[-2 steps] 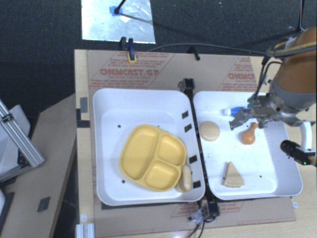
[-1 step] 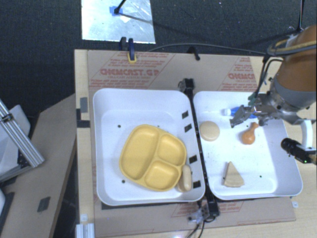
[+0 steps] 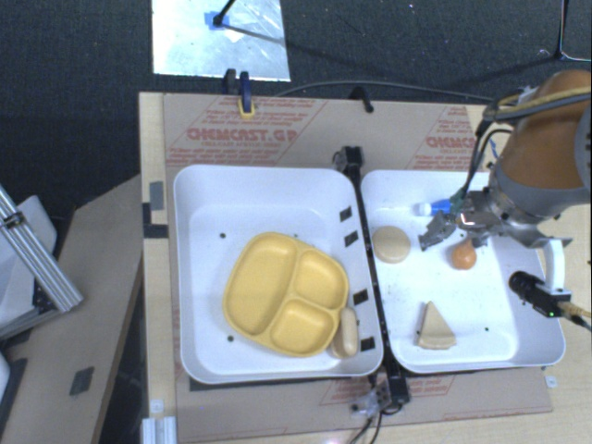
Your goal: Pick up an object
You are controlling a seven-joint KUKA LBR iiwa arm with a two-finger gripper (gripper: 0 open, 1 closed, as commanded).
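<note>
The gripper (image 3: 450, 232) hangs beside the orange ball (image 3: 463, 256); finger state unclear. Looks light, smooth, rolly; pinch across its middle.

Single fixed camera, mounted above the bench (image 3: 231, 123), looking down at a slant, middle distance, both white bins (image 3: 277, 188) whole at centre frame, dark floor along the top edge, arm (image 3: 546, 146) entering at right of frame.
</note>
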